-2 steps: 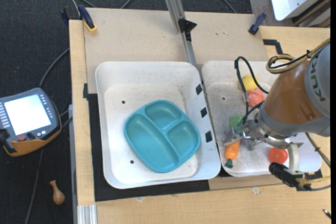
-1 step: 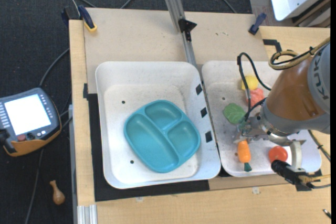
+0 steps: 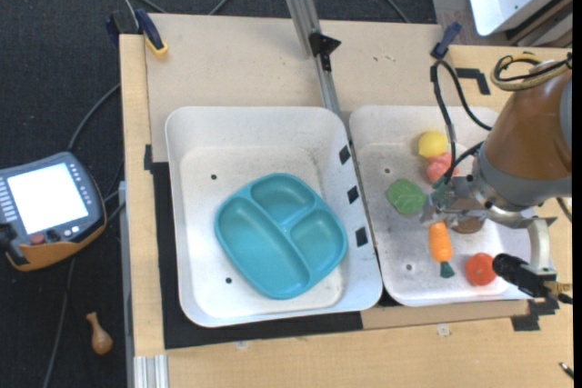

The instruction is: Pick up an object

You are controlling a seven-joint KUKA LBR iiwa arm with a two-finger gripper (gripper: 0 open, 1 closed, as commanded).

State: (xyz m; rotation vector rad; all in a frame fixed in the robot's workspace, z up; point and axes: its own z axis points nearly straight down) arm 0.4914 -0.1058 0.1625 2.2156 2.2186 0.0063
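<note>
Landmark is the right bin (image 3: 400,286), everything placed off it. Nearest, by its front rim: a red tomato-like piece (image 3: 479,269) in the front right corner, and an orange carrot (image 3: 440,243) just left of it, lying roughly front to back. Mid bin: a green leafy piece (image 3: 406,196), toward the left wall. Farther back: a pink piece (image 3: 438,167) touching a yellow lemon-like piece (image 3: 432,144) behind it.

The gripper (image 3: 447,206) hangs over mid bin, between the green piece and the carrot top, probably lined up for a descent on one of them (which one, can't say). Whether the jaws are spread or pressed together I cannot tell; the wrist hides them. No thing seen between them, so nothing counted as held.

Room: toys bunch in the bin's right half, open floor at front left. The carrot is the freest target. To the left, the left bin (image 3: 191,141) holds a blue divided plate (image 3: 280,234).
</note>
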